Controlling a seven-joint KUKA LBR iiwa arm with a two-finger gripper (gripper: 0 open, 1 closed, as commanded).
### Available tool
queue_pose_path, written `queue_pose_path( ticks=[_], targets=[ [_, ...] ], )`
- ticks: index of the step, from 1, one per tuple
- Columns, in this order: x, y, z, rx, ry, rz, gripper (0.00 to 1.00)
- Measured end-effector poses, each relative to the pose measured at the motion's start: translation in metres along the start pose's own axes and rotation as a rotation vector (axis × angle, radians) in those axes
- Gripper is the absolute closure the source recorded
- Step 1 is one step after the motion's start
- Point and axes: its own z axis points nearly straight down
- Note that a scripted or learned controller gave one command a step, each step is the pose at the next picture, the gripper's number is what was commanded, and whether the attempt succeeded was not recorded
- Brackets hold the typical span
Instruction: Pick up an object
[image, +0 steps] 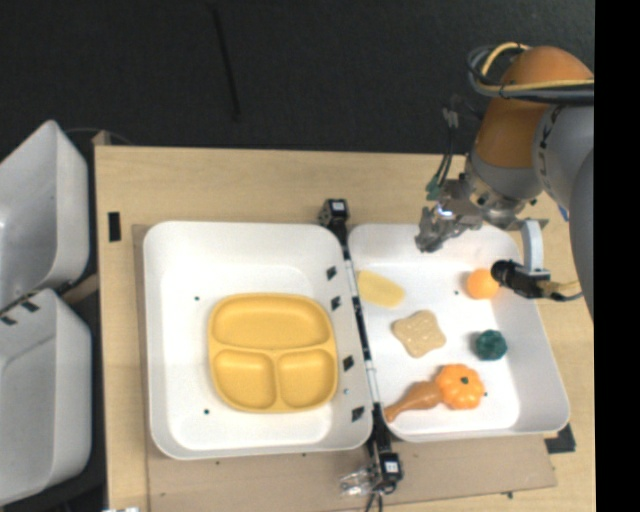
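End effector (436, 236) hangs over the right bin's (540, 395) far edge, holding nothing, opening unclear; you'd best pinch the light, rigid cracker (418, 333) across its flat sides.

The bench (120, 330) is viewed from above by a single fixed camera, tilted at a slant — both white bins (170, 400) are taken in whole, at middling distance, with the arm (520, 120) entering from the right.

Robot lab, bench (120, 300), two white bins (170, 400), arm (520, 120)
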Motion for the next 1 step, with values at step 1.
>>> queue_pose_path(
  ticks=[1],
  targets=[
    [0.0405, -0.014, -0.0049, 0.006, 0.002, -0.002, 1.0]
  ],
)
